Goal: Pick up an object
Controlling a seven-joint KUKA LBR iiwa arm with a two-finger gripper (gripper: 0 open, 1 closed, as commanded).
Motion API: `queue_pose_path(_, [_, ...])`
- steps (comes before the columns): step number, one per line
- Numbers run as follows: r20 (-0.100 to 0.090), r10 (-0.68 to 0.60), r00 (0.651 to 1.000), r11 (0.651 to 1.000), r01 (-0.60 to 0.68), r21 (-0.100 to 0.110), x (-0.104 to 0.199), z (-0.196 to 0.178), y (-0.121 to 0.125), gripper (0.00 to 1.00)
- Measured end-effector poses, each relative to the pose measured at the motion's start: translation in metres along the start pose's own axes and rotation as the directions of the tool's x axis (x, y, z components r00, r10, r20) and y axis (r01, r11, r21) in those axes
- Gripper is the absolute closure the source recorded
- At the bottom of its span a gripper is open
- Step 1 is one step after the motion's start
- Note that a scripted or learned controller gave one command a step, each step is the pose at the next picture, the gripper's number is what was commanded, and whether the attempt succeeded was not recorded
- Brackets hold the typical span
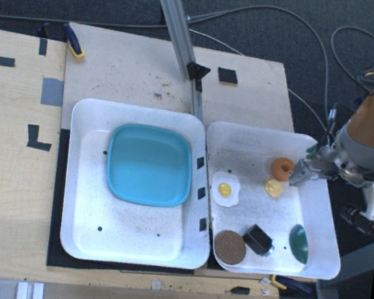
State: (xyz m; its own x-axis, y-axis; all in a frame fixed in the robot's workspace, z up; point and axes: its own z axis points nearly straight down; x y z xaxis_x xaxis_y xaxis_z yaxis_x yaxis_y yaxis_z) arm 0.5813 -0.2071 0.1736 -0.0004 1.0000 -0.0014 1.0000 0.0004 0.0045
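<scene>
No legible writing on any item. In the right bin, the gripper sits just beside an orange doughnut and a small yellow piece; its state cannot be told. A fried egg toy, brown disc, black block and green piece lie apart.

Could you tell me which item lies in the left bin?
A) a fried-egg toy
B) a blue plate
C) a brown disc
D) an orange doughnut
B: the blue plate lies alone in the left bin, while the other items sit in the right bin.
</scene>
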Motion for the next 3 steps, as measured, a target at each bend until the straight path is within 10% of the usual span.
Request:
queue_pose_path(1, [-0.001,0.000,1.000,1.000,0.000,0.002,0.000,-0.041,0.001,1.00])
queue_pose_path(3, [-0.003,-0.004,1.000,1.000,0.004,0.005,0.118,-0.042,0.012,1.00])
